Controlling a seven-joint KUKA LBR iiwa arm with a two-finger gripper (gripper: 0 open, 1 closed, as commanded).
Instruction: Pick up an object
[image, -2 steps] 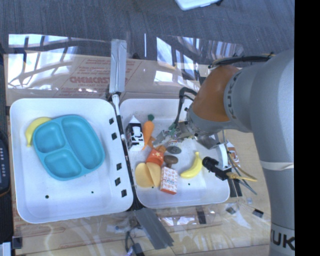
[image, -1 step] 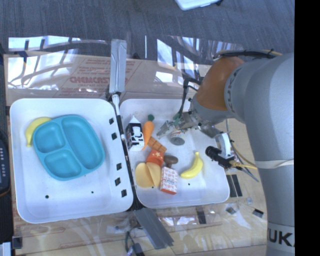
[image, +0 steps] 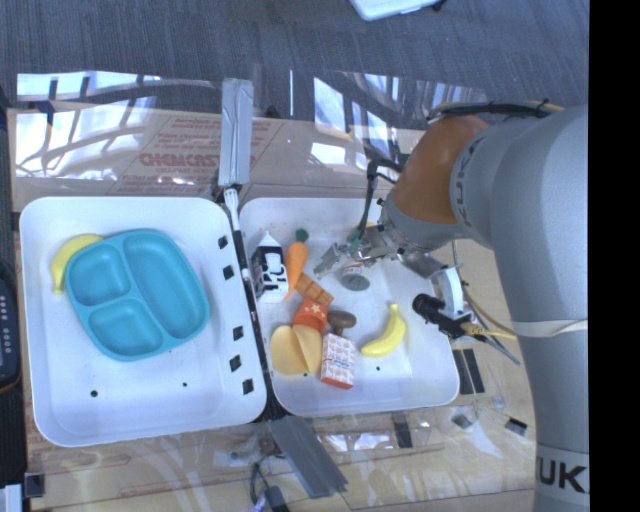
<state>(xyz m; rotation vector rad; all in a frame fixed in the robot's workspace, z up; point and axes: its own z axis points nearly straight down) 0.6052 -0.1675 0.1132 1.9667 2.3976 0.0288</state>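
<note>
Roughly at the middle of the right bin (image: 430, 385), the gripper (image: 352, 258) hangs below the grey arm (image: 520, 200) and its orange band (image: 432, 170). Whether the claw is spread or pressed together I cannot tell; the metal parts blur against the white floor, and nothing is visibly pinched in it.

Nearest, at about 9 o'clock from the claw, lies the carrot (image: 295, 262), slim and upright in the view, with the black-and-white milk carton (image: 266, 270) just beside it further left. At about 7 o'clock sits a cluster touching one another: a brown block (image: 314, 292), a red piece (image: 310, 315), a dark oval (image: 341, 321), a yellow round slice (image: 290, 350) and a printed snack box (image: 338, 360). At 5 o'clock the banana (image: 386, 335) lies apart from the rest.

These look like light, stiff plastic toys, probably smooth and prone to slipping. The banana seems the easiest take: grip across its narrow middle. In the left bin (image: 40, 400), a blue tray (image: 140, 292) covers part of a second banana (image: 68, 255).
</note>
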